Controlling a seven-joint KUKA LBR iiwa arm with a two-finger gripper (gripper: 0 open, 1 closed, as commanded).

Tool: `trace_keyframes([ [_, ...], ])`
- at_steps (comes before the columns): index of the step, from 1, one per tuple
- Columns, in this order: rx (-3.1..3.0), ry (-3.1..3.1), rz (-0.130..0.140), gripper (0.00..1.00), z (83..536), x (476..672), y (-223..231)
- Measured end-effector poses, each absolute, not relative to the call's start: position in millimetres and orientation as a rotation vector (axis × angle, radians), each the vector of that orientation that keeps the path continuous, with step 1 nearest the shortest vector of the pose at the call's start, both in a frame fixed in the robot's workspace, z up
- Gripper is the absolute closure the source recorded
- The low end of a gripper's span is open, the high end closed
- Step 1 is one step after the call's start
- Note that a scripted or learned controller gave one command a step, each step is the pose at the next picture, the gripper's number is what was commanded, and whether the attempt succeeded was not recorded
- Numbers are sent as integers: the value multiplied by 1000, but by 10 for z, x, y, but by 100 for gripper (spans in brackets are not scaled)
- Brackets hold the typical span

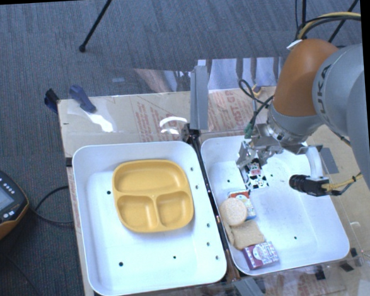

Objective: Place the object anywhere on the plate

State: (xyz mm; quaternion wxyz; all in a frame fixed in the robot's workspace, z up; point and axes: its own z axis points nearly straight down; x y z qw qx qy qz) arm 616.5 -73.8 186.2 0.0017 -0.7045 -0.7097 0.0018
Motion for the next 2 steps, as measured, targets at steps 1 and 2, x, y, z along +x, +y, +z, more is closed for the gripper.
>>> trace_keyframes([
  [1, -2212, -2224, 3, 100, 1900, 5828, -97],
  [2, -2210, -2224, 7, 100, 1853, 5666, 646],
])
